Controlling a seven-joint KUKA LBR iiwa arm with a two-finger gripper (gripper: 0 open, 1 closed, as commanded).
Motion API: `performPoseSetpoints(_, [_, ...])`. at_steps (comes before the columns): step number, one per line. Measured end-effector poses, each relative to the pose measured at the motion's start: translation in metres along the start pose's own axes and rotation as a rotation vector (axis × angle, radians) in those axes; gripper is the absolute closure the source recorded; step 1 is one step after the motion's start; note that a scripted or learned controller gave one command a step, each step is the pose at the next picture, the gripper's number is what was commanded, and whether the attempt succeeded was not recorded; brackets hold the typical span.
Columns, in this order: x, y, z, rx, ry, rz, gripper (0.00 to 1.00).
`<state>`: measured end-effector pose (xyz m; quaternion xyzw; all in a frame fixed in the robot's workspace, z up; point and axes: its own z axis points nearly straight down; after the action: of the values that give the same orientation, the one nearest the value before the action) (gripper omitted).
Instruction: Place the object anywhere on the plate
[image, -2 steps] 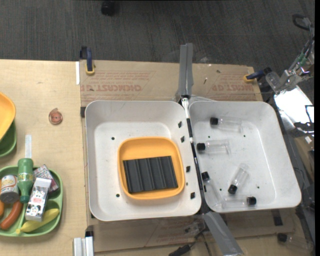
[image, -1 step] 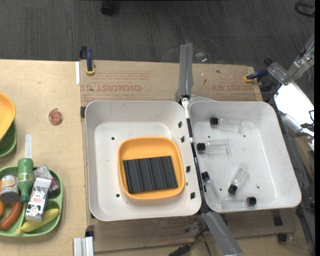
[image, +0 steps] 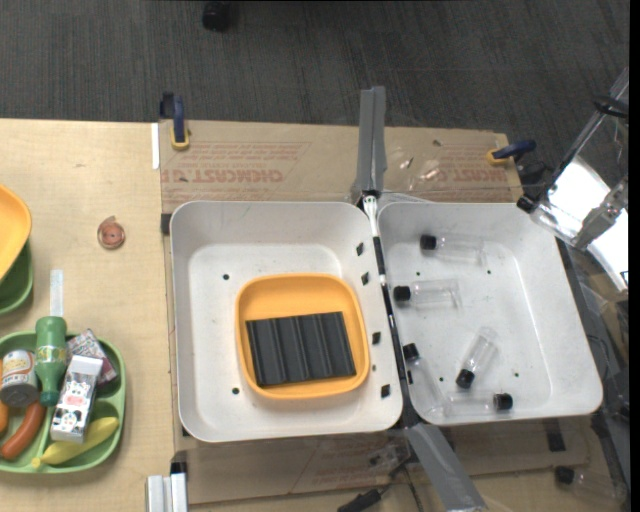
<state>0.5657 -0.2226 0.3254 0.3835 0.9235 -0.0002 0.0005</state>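
Vials (image: 476, 358) are lying loose in the right-hand bin (image: 560, 300) while the orange plate (image: 300, 290) in the left bin (image: 200, 300) is carrying only a dark ridged block (image: 300, 348), so placing is looking unstarted; the claw's state I cannot tell.

plate (image: 300, 290): orange-yellow
ridged block (image: 301, 348): dark grey with stripes
bins (image: 200, 300): white
vials (image: 476, 358): clear with black caps
table (image: 80, 180): light wood

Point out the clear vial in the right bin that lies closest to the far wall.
The clear vial with its black cap at upper left, near the bin's far-left corner. The others lie lower, toward the middle and near edge.
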Motion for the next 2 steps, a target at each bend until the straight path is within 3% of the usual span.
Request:
performPoseSetpoints(1, [-0.042,0.043,-0.040,-0.002,-0.003,-0.234,1.00])
performPoseSetpoints(2, [0.014,-0.014,0.005,-0.001,0.000,-0.465,1.00])
